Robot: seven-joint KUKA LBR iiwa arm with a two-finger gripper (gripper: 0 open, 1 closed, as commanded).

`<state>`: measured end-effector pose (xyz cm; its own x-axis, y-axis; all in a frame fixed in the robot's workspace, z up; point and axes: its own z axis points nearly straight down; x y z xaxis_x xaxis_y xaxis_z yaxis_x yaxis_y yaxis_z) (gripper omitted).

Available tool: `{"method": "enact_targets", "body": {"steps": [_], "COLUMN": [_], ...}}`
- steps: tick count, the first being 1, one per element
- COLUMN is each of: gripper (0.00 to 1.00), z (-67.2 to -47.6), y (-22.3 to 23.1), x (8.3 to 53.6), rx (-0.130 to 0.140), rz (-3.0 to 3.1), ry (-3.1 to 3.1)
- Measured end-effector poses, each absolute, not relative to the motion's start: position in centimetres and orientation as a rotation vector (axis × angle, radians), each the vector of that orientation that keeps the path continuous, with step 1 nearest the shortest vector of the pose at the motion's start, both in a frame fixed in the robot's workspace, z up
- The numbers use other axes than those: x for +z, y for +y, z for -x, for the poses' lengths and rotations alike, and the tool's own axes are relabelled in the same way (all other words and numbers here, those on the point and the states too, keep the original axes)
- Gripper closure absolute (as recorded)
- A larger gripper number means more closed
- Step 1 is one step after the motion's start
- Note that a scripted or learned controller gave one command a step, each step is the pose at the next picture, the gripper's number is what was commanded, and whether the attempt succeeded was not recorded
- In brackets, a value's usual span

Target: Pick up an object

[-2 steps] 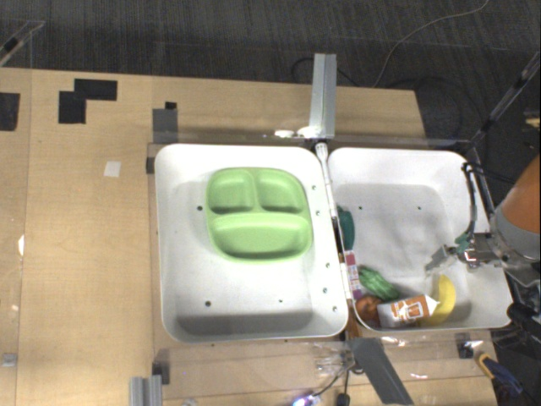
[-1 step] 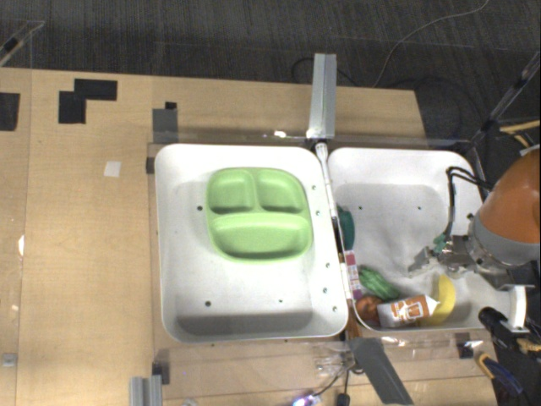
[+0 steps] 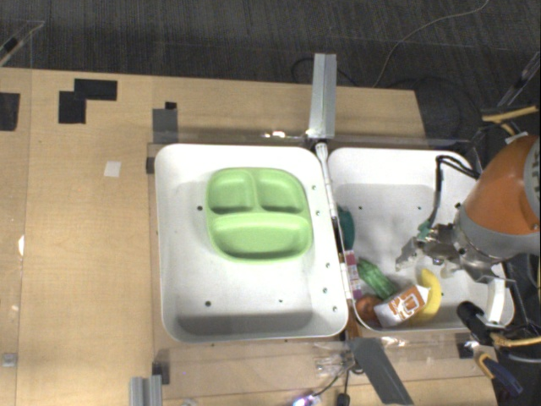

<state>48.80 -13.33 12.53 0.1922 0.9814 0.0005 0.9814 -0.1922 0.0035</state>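
Several small objects crowd the right bin's (image 3: 380,176) near left corner: a banana (image 3: 432,290), an orange-and-white carton (image 3: 404,304), a green packet (image 3: 376,277). Just above them hovers the gripper (image 3: 435,248); its grip state cannot be told. Nothing appears lifted yet. Farther left, a green divided plate (image 3: 258,212) sits in the left bin (image 3: 182,227).

Brightness: even, moderate overhead light; pale wooden bench (image 3: 84,252) well lit, dark carpet floor (image 3: 211,15) along the top edge dim.
Glare: two shallow white plastic bins (image 3: 245,320) near washed out, little surface detail.
Shadows: soft grey band along the left bin's near wall; faint shade beside the green divided plastic plate (image 3: 258,212).
Sharpness: slightly soft overall; small items at the right bin's near corner are hard to resolve.
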Motion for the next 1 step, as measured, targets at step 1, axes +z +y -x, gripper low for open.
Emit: {"method": "enact_targets", "body": {"steps": [1], "gripper": [0.00], "z": [-49.12], "y": [-18.21], "x": [9.09], "rx": [0.015], "rz": [-2.333], "ry": [2.093]}}
